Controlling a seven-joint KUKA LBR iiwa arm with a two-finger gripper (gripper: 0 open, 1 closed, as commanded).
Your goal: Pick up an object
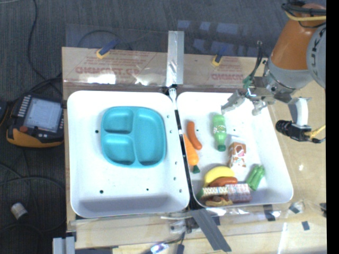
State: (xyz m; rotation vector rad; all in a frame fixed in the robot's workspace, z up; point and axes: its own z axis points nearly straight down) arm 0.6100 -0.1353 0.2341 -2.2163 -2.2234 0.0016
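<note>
Gripper (pixel 244 104) hovers just beside green bottle (pixel 219 131).

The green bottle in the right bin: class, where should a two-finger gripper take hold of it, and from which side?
Grip the green bottle across its wider body, coming straight down from above. It lies flat and lengthwise with bare bin floor on both long sides, so the fingers probably fit there; the gripper is just above and to its right.

The arm (pixel 304 33) is cut off by the frame edge at 2 o'clock. The hot dog (pixel 221 182) overlaps the banana (pixel 218 173), hiding its lower part. Print on the small carton (pixel 238 155) is too small to read.
</note>
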